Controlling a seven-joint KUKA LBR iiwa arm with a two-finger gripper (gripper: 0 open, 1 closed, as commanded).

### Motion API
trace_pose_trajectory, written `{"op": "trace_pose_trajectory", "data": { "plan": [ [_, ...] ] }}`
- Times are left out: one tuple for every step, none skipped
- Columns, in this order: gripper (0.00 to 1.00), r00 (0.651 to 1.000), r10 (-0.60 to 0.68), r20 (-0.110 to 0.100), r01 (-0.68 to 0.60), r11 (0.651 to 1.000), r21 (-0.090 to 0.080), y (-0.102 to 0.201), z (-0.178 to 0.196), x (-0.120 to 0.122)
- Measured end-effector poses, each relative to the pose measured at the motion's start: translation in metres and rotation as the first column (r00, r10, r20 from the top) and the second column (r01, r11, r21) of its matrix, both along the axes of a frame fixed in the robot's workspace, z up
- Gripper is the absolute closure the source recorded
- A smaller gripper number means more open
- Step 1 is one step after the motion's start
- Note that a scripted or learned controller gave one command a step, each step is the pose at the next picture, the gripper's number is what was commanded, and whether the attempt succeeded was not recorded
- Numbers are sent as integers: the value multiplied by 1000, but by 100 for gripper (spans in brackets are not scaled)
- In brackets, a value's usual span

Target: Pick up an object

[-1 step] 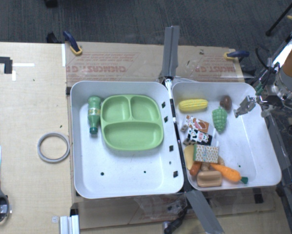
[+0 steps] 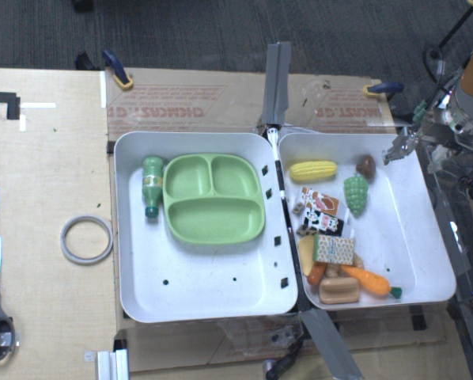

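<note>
Hovering at the right bin's (image 2: pixel 426 204) far corner, the gripper (image 2: pixel 400 147) seems poised to descend; its finger state I cannot tell.

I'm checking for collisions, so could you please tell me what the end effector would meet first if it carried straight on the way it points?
Probably the small brown rounded toy, left of the end effector; depth is unclear, so it might pass above.

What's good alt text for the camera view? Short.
Two white bins side by side: the left bin holds a green divided plate and a green bottle; the right bin holds toy food, including corn and a carrot.
</note>
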State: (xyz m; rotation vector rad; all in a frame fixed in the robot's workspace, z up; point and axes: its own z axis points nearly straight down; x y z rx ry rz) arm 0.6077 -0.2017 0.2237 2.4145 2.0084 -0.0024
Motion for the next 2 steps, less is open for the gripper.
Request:
{"op": "trace_pose_trajectory", "data": {
  "plan": [
    [0, 993, 117, 0, -117, 993, 1, 18, -132, 35],
    [100, 993, 120, 0, -120, 993, -1, 18, -122, 35]
  ]
}}
